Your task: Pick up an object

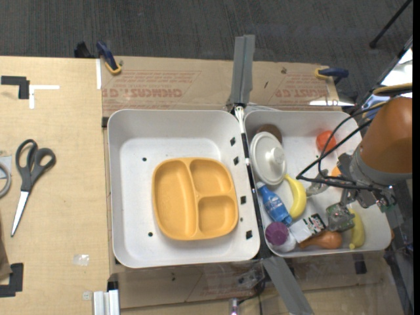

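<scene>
My gripper [338, 216] reaches down into the right bin [298, 118], near its front right corner. Directly under and around it lie a brown-orange oblong object [323, 240], a small white packet [306, 227] and a thin yellow banana-shaped piece [356, 231]. Further left in the same bin are a larger yellow banana [296, 195], a blue bottle [273, 205], a purple round object [277, 233] and a white domed lid [268, 157]. An orange ball [325, 140] sits by the far wall, partly behind cables. Whether anything is between the gripper's tips is hidden.
The left bin [125, 176] holds a yellow divided plate [195, 197]. Scissors [27, 169] lie on the wooden bench at the far left. The arm's orange band [392, 136] and black cables [328, 163] overhang the right bin's right side.
</scene>
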